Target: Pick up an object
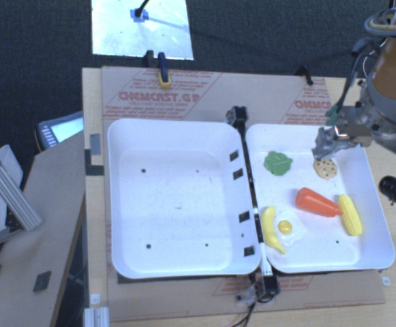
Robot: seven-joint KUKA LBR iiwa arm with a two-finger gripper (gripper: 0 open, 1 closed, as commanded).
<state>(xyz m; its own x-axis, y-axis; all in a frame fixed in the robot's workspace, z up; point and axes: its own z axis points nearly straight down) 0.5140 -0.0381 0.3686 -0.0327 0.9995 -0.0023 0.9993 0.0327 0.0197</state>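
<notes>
Worktop's right bin [371,182] holds all the toys, and the claw [327,144] hangs just above the cookie [326,169] at 2 o'clock, probably lining up a grab, though can't tell if it's open.

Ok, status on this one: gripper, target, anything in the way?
Gripper low over right bin, just above the cookie. Nothing seen between fingers. Lettuce leaf left of it, carrot and corn nearer the camera, none blocking.
</notes>
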